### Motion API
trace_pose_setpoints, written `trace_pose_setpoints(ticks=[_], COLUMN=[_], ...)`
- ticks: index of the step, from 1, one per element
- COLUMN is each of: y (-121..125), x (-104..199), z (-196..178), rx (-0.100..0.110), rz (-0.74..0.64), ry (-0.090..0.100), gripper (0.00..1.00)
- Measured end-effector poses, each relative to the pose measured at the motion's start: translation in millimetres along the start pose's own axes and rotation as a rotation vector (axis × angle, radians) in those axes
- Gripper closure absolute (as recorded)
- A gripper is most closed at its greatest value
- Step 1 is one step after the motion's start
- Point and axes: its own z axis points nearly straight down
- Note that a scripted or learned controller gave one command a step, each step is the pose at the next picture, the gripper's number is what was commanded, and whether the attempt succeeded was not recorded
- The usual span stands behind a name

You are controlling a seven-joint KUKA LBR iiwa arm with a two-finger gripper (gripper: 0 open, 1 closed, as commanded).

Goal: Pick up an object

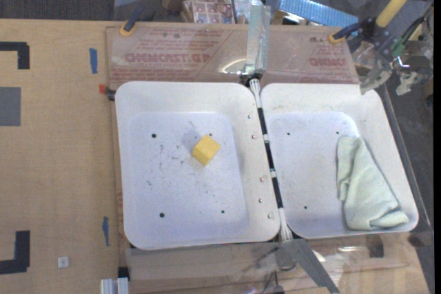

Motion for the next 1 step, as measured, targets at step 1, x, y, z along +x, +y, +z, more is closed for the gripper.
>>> trace_pose_setpoints(ticks=[1], y=[-74.2], x=[83.7], z=[-23.2], rx=[0.0], rz=[-0.372], ry=[0.001], gripper=[0.0])
